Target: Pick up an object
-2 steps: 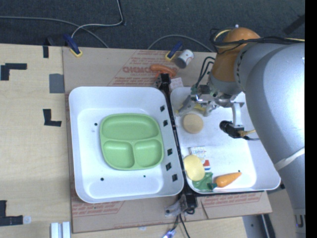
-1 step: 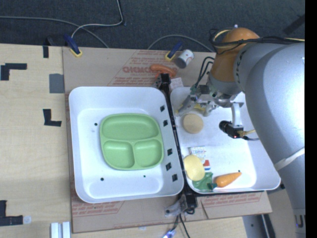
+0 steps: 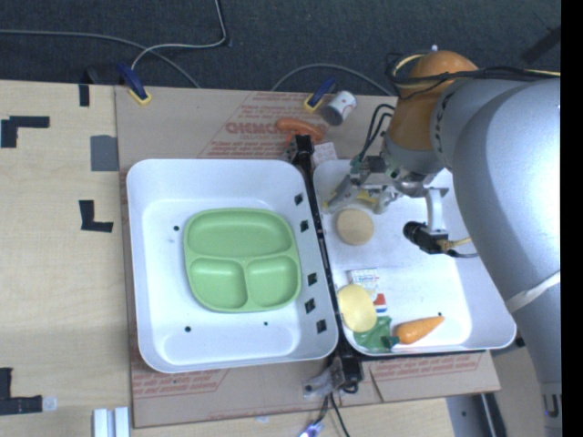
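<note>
Gripper (image 3: 363,192) hangs low over the back of the right bin (image 3: 465,285), right above a round tan ball (image 3: 355,227) that sits on the bin floor just beneath it. Whether the pincer is apart or together, I cannot tell from up here. Nearer the front of that bin: a yellow lemon-like piece (image 3: 357,308), a small packet (image 3: 366,280), a green leafy bit (image 3: 373,338) and an orange carrot (image 3: 420,329), bunched together. Over in the left bin (image 3: 155,244), a green divided plate (image 3: 243,258) lies flat in the middle.
</note>
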Available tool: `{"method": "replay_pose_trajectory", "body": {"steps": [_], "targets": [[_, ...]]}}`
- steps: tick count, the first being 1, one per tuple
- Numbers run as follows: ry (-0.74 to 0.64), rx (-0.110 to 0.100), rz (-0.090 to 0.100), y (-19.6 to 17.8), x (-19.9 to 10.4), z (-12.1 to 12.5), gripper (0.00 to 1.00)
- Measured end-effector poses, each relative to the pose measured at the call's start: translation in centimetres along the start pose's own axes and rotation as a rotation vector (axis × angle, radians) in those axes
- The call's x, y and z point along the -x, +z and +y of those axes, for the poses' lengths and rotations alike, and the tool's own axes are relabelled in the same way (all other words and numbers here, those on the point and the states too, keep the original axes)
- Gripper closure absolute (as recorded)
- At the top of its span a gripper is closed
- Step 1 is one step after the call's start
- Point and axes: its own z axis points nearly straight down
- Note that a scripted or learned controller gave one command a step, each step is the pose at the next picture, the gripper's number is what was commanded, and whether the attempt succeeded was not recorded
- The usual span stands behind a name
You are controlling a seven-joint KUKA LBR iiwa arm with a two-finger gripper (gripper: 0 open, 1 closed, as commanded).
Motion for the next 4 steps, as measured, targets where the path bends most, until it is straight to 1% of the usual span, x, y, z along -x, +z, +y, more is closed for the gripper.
{"method": "replay_pose_trajectory", "body": {"steps": [1, 2, 3, 4], "targets": [[0.000, 0.008, 0.004, -0.1, -0.3, -2.6, 0.00], [-0.001, 0.004, 0.006, 0.0, 0.7, 0.1, 0.00], [-0.001, 0.006, 0.006, -1.5, -0.3, 0.1, 0.00], [-0.001, 0.006, 0.004, 0.0, -0.4, 0.1, 0.00]]}}
